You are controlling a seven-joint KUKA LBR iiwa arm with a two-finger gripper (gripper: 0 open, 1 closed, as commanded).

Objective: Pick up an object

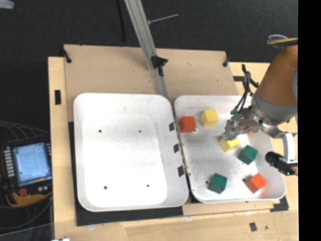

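Seen from above, the tool (234,130) hangs low in the right bin (196,192), just above a small yellow block (229,144); whether it is released or clenched cannot be told. A larger yellow cube (209,117) and a red cube (187,124) sit farther left. A clean pick likely means centring over the small block, clear of the nearby green cube (247,154).

Six small blocks lie scattered in the right white bin (200,197): a red cube (187,124), two yellow cubes (209,117) (229,144), two green cubes (247,154) (217,183), and an orange-red cube (255,183).
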